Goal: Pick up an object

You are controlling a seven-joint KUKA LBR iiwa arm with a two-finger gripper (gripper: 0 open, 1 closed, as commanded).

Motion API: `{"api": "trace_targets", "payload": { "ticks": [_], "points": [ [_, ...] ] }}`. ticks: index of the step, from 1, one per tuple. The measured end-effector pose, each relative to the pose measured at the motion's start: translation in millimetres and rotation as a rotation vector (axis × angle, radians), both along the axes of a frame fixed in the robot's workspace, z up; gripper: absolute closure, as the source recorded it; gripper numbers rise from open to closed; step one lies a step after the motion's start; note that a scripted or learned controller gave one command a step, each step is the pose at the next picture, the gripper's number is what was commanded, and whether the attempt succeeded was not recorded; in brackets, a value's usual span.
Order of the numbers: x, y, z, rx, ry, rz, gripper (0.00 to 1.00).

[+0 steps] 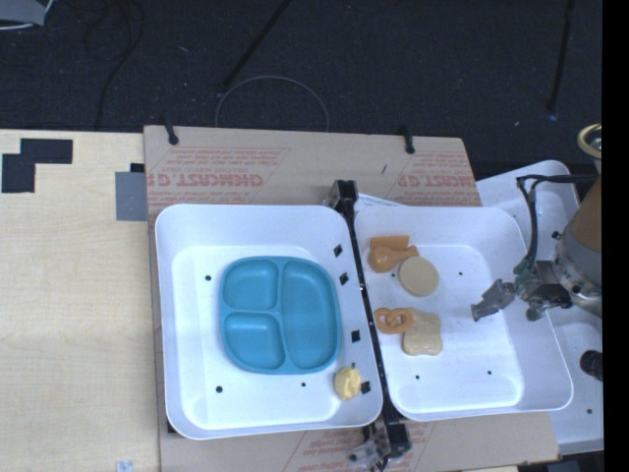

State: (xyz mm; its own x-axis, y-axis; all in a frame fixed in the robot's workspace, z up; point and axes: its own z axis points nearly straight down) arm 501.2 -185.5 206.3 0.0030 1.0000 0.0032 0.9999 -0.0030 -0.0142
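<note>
The right bin (491, 391) holds an orange toy piece (386, 254), a round beige disc (419, 276), a small orange pretzel shape (393, 320) and a beige bread-like piece (423, 334), all in its left half. My gripper (488, 304) hovers over the bin's right side, pointing left, about a hand's width to the right of the disc and the bread-like piece. It touches none of them. A small yellow object (347, 383) lies in the left bin's (187, 234) front right corner.
A blue divided plate (278, 315) fills the middle of the left bin. A black divider with clips (359, 293) runs between the bins. Cardboard (295, 165) lies under both bins, and the arm's cables (536, 234) hang at the right bin's edge.
</note>
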Motion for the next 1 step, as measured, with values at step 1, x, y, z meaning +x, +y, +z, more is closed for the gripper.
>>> {"api": "trace_targets", "payload": {
  "ticks": [1],
  "points": [
    [2.8, -0.1, 6.2, -0.003, -0.013, 0.003, 0.0]
  ]
}}
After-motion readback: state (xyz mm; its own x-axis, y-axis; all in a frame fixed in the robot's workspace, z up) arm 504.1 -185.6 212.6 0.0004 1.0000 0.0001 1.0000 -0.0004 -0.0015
